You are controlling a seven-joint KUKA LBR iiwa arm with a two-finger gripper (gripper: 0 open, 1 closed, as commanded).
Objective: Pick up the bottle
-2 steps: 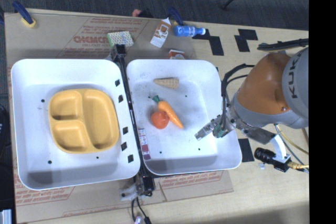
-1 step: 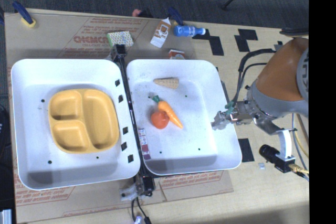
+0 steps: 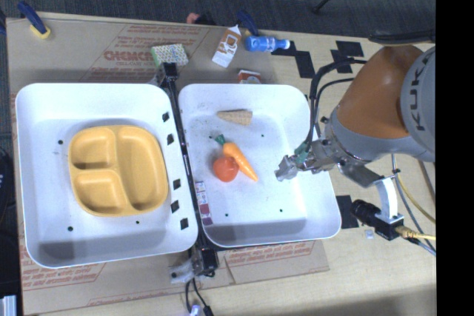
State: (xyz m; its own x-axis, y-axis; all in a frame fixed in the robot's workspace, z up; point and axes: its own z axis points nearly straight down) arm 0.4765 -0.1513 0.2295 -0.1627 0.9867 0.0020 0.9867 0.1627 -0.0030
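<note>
A small blue bottle [image 3: 261,44] lies on its side on the cardboard behind the right bin [image 3: 318,214], outside both bins. My gripper [image 3: 287,168] hangs low over the right part of that bin, well to the front of the bottle and slightly right of it. It points left towards the bin's middle. Nothing shows at its tip. The grey and orange arm [image 3: 381,103] reaches in from the right above the bin's right wall.
In the right bin lie an orange carrot [image 3: 241,158], a red tomato [image 3: 226,169] touching it, and a tan wedge [image 3: 235,116] further back. The left bin [image 3: 33,159] holds a yellow divided plate [image 3: 118,168]. Small cartons [image 3: 227,46] and a green sponge [image 3: 169,53] lie near the bottle.
</note>
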